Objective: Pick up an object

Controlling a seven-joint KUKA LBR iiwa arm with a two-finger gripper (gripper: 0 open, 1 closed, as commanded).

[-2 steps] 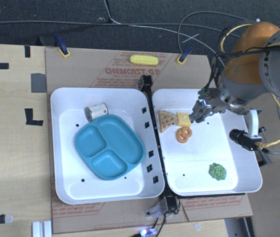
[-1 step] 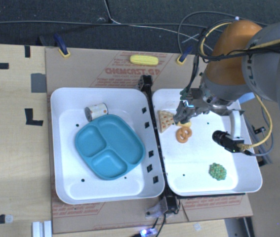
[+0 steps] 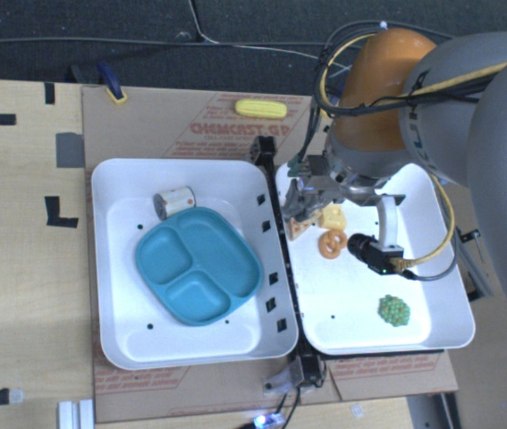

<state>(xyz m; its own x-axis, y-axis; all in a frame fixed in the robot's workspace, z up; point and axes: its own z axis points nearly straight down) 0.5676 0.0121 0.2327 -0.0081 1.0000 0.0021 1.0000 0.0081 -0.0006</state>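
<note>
Over the right bin (image 3: 450, 324) the arm stoops, its pincer (image 3: 305, 206) low at the bin's left wall, beside a yellow piece (image 3: 333, 216) and a small pretzel-like ring (image 3: 331, 244) (likely targets, judging by the reach). Whether it grips anything I cannot tell. A green lump (image 3: 394, 310) lies well apart. The left bin (image 3: 110, 239) carries a blue divided tray (image 3: 199, 264) and a small can (image 3: 174, 201).

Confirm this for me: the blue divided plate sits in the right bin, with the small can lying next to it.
Not quite. The camera view shows the blue divided plate in the left bin, not the right one. The rest holds: the small can lies beside the plate's upper edge in that same bin. The right bin holds the green piece and the pretzel-like ring.
</note>
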